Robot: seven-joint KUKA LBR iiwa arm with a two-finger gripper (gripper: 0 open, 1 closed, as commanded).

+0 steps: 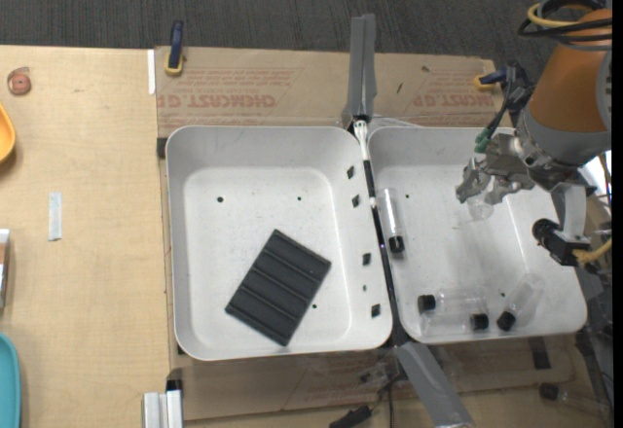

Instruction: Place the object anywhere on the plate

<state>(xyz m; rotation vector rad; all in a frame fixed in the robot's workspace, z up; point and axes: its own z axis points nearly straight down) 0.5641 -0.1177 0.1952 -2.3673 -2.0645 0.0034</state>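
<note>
A dark ribbed rectangular plate (279, 286) lies at a slant on the floor of the left bin (195, 154). In the right bin (428, 149) lie several clear tubes with black caps. One tube (391, 220) rests along the left wall, and others (479, 321) sit along the front wall. My gripper (484, 189) hangs over the upper right part of the right bin, under the orange band (569, 90). A faint clear shape (478, 210) sits just below the gripper; whether it is held I cannot tell.
A grey divider bar (362, 66) runs between the two bins at the back. Cardboard (253, 90) lies behind the bins, with a blue clamp (175, 45) on it. The wooden bench (78, 222) extends to the left with small items on it.
</note>
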